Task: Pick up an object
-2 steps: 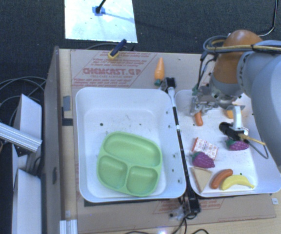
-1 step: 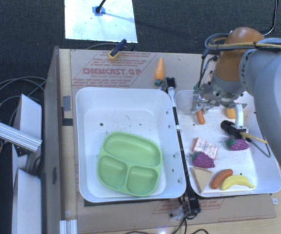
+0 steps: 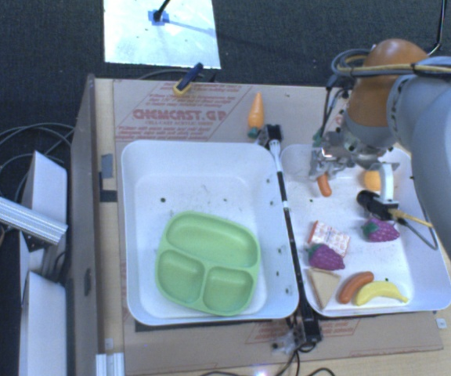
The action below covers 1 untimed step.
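Orange carrot-shaped piece (image 3: 325, 186) lies in the right bin (image 3: 443, 287) at about ten o'clock from that bin's middle, near the wall shared with the left bin (image 3: 134, 210). The gripper (image 3: 323, 171) stands directly over it, at the piece's twelve o'clock, and the top end of the piece meets the gripper's underside; whether the pincer is apart, together or clamped on the piece cannot be told from this slant. At three o'clock from the piece a yellow item (image 3: 373, 180) shows partly behind the arm. Toward five o'clock of the bin's middle lie a sausage (image 3: 355, 286) and a banana (image 3: 381, 292), touching each other, with a tan wedge (image 3: 323, 287) just beside the sausage at its nine o'clock. A pink-and-white packet (image 3: 330, 236) sits above a purple berry cluster (image 3: 325, 258), and a second purple berry (image 3: 380, 230) lies at three o'clock from the packet. The left bin holds a green divided plate (image 3: 207, 263) at its six o'clock side. Outside the bins, a toy carrot (image 3: 255, 111) rests on the cardboard (image 3: 210, 104) at twelve o'clock of the shared wall.
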Motion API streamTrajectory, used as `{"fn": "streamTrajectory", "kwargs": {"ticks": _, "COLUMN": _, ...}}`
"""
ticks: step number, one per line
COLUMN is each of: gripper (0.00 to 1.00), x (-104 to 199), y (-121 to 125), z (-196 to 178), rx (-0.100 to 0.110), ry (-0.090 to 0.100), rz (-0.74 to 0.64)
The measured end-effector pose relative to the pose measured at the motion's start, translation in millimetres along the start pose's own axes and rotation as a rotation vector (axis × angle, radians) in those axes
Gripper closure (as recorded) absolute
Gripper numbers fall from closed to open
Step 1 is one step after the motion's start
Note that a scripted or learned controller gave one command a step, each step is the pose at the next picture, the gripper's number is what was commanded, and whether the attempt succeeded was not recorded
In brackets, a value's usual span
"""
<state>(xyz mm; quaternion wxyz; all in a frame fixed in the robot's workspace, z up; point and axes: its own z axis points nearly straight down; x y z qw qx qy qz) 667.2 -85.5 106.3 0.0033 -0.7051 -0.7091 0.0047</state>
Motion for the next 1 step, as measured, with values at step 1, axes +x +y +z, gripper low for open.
{"fn": "streamTrajectory", "kwargs": {"ticks": 1, "gripper": 1.0, "x": -5.9, "y": -0.5, "z": 22.1, "rx": 0.001, "ry": 0.002, "rz": 0.005}}
